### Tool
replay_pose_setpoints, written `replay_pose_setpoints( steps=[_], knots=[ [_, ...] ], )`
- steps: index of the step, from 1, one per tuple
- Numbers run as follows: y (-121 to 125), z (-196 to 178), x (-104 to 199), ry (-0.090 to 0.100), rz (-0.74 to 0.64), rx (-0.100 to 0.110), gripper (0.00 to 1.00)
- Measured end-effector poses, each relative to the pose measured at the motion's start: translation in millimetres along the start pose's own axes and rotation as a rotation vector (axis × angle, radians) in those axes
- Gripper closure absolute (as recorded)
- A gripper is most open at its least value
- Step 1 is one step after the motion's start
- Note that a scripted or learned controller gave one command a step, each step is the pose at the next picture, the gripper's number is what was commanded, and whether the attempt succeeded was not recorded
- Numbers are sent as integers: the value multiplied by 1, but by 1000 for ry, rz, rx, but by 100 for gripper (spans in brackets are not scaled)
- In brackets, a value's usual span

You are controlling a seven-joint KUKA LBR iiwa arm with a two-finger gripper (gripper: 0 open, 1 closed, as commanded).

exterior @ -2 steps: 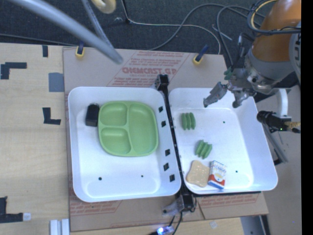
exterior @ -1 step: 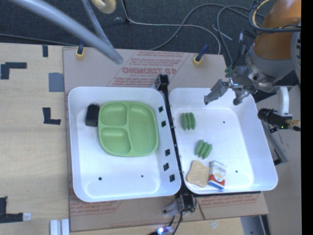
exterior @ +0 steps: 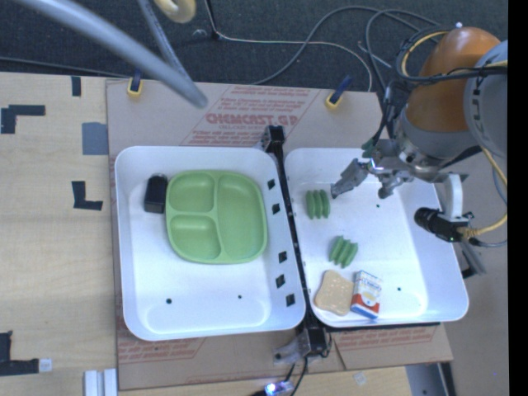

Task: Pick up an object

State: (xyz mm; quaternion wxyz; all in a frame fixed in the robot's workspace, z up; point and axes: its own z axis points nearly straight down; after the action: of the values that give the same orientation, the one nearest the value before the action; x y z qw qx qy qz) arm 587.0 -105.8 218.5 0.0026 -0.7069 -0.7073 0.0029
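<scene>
My gripper (exterior: 364,183) hangs over the upper part of the right bin (exterior: 429,258), its two fingers spread open with nothing between them. A green ridged piece (exterior: 318,204) lies just left of the left fingertip. A second green piece (exterior: 343,251) lies lower in the same bin. Near the bin's front edge sit a tan bread slice (exterior: 332,293) and a small red, white and blue carton (exterior: 366,295) side by side.
The left bin (exterior: 140,246) holds a green divided plate (exterior: 217,216) with a small black block (exterior: 155,194) at its left. A black divider (exterior: 282,221) runs between the bins. Cables trail across the back, and a black connector (exterior: 437,223) sticks out by the right bin's rim.
</scene>
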Motion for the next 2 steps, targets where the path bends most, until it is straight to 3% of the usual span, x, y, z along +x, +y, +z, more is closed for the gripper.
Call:
replay_pose_setpoints(
  steps=[2],
  knots=[
    [-10, 111, 5, 0, 0, -1, 0]
  ],
)
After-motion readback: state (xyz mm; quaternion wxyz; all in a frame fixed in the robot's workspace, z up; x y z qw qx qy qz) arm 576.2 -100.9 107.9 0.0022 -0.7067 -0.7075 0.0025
